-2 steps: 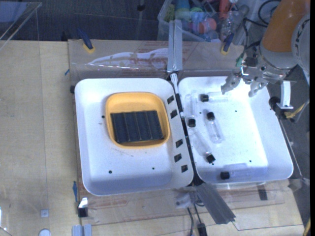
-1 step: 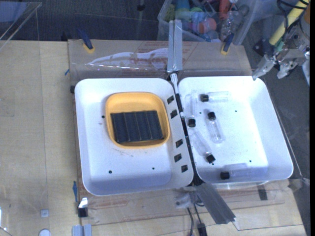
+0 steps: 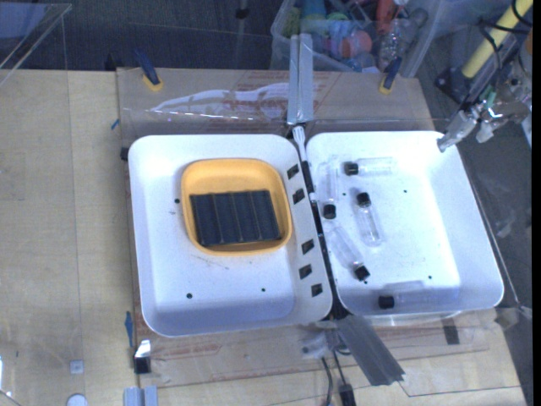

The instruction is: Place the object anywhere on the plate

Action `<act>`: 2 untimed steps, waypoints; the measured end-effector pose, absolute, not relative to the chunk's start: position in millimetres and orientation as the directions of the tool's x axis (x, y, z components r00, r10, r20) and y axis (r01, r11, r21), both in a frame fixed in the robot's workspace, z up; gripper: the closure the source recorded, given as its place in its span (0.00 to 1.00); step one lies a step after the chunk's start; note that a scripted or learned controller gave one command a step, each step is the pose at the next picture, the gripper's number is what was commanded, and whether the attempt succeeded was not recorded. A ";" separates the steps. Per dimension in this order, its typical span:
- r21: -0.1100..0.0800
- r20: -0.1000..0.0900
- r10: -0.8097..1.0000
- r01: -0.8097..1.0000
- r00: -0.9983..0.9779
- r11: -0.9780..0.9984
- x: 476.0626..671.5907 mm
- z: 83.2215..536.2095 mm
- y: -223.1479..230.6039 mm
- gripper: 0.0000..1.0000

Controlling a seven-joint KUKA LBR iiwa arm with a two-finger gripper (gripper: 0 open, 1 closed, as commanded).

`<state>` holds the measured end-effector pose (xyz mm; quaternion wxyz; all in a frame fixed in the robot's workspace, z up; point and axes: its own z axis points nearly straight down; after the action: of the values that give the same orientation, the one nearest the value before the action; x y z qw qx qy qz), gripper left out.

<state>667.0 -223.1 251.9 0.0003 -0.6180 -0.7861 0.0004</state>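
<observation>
A pale wooden tabletop (image 3: pixel 59 227) is carrying two shallow white bins side by side, and a clear box of coloured toys (image 3: pixel 363 11) is sitting behind them on the dark floor. The hand (image 3: pixel 450 137) is hovering at the far right corner of the right bin (image 3: pixel 439 227), just over its rim, tilted down toward the bin and carrying nothing that can be seen; it is too small and blurred to tell whether it is apart or together. The arm (image 3: pixel 499 36) is reaching in behind it from the upper right, with cables hanging around the wrist. Inside the right bin, several clear tubes with black caps are lying scattered over its left half: one tube (image 3: pixel 368 168) is lying crosswise near the back, another (image 3: pixel 368 222) is lying lengthwise near the middle, and more are lying closer to the front edge. A narrow divider (image 3: pixel 308 227) with dark marks is running between the two bins. In the left bin (image 3: pixel 156 269), a yellow plate (image 3: pixel 201 178) is sitting a little behind the centre, and a dark ridged slab (image 3: pixel 235 217) is lying flat on it, covering most of its floor and well apart from the hand. Two blue clamps (image 3: pixel 150 77) are gripping the board behind the bins.
</observation>
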 end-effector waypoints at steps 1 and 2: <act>0.004 -0.004 0.823 0.823 -0.568 0.568 668.0 263.3 -222.2 0.00; 0.009 -0.009 0.824 0.824 -0.567 0.567 669.2 274.7 -222.5 1.00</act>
<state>669.2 -222.5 274.7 -0.0060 -0.4653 -0.8851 -0.0019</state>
